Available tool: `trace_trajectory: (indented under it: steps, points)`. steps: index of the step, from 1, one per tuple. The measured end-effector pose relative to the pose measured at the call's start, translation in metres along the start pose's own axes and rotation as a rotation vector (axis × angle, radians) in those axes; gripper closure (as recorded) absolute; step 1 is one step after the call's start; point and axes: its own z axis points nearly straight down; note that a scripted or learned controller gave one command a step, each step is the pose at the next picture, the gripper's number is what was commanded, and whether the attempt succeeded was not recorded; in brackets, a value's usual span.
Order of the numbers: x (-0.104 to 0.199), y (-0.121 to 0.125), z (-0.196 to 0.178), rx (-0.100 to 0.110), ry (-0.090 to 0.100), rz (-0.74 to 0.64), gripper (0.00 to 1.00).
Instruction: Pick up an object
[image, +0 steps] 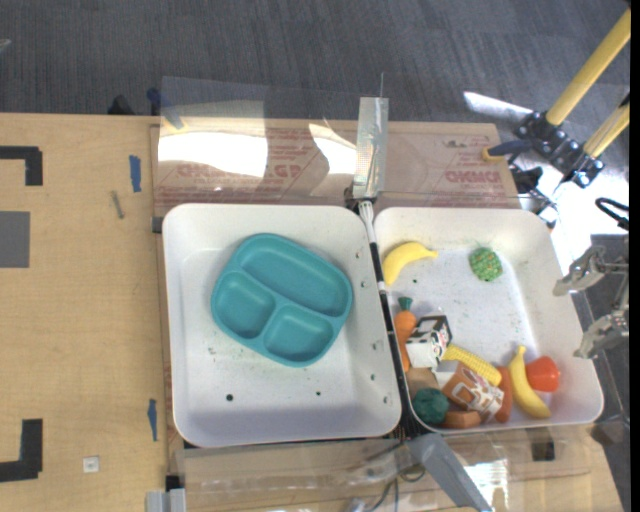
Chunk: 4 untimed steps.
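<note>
Camera view, desk (70, 300): carries two white bins.
Left bin (190, 400): holds a teal plate (282, 298).
Right bin (520, 250): toy foods, among them a banana (405, 258), lie right of centre.
Pincer (582, 314): open, empty, at the right bin's right rim.

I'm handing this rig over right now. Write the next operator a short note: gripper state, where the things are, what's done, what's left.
Gripper: at the right bin's right edge, over the rim, nothing between its fingers.
Left bin: teal divided plate.
Right bin: yellow banana and green ball near the far side; a crowded pile at the near side with a carrot, corn cob, second banana and orange-red fruit.
Done: nothing picked up yet.
Left: pick any one object; the green ball sits apart, likely the easiest.
</note>
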Motion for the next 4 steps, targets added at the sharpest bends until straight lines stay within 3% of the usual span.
trace_trajectory:
  steps: [1,2,3,4]
  points:
    - [0.005,-0.015,0.139,-0.006,0.008,-0.375,0.0]
    - [-0.007,-0.002,0.182,0.012,-0.006,-0.444,0.0]
    - [-0.098,-0.022,0.192,0.003,-0.008,-0.473,0.0]
    - [-0.08,0.071,0.19,-0.003,-0.008,-0.183,0.0]
